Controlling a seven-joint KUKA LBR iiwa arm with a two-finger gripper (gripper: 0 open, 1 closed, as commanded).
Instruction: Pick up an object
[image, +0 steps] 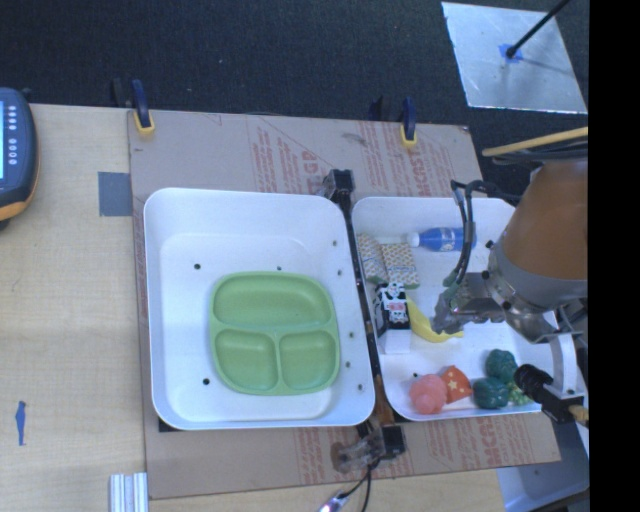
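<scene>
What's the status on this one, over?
Gripper low in right bin, fingers unclear. Over banana, grasp unconfirmed. Crowded: cow toy, blue bottle close by.

Wooden bench (70, 330) bears cardboard sheet (250, 150) under 2 white bins (165, 300)

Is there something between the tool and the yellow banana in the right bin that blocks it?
Nothing visible does. The tool is directly at the banana in the right bin. The cow-patterned toy lies just left of the banana, not between them.
</scene>
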